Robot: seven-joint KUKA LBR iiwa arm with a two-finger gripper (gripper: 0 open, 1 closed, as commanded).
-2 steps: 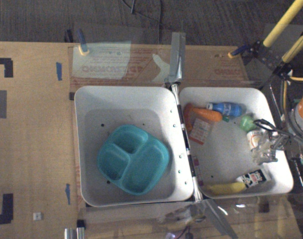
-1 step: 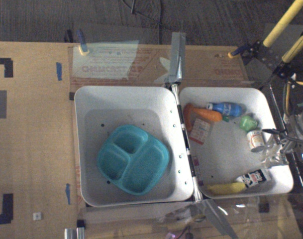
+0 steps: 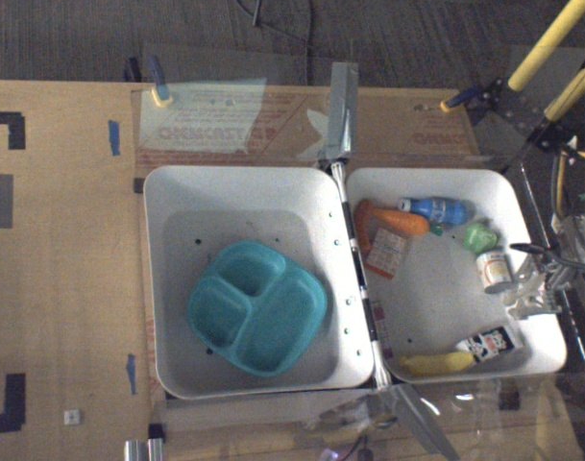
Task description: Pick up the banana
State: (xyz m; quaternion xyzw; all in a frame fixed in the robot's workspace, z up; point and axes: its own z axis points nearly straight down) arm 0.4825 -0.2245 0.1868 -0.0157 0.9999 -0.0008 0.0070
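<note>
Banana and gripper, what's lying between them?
In the camera view, a small black-and-white carton lies between the banana and the gripper.

The robot's tool appears at about 3 o'clock in the frame, a pale metallic, partly blurred assembly. It reaches in from the right edge with thin dark parts pointing toward 9 o'clock. The fingertips are too blurred to make out, and the grey arm behind the tool is cut off by the frame's edge.
</note>
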